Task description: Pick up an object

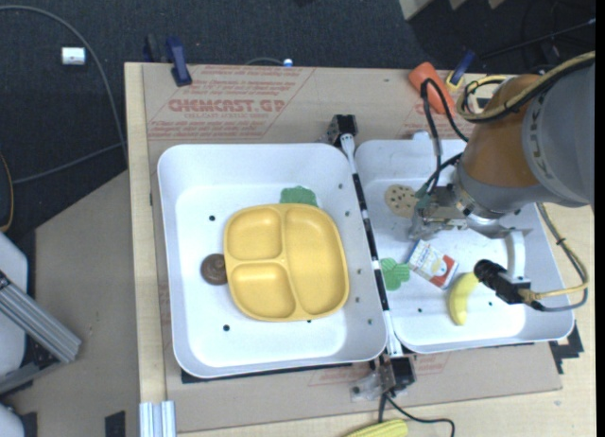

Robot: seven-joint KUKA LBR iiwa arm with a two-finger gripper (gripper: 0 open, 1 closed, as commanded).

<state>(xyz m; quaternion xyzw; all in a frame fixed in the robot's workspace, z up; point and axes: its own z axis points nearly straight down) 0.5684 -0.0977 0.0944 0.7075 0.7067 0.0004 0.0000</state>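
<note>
Arm (529,142) reaches into the right bin (529,326). Gripper (427,222) sits low near a cookie (400,199), above a small packet (433,264); finger state cannot be determined. A banana (460,298) lies beside the packet. Left bin (180,236) holds a yellow tray (284,262).

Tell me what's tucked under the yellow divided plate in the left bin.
A green piece pokes out from the yellow plate's far edge and a brown round item from its left edge. Anything else beneath is covered.
</note>
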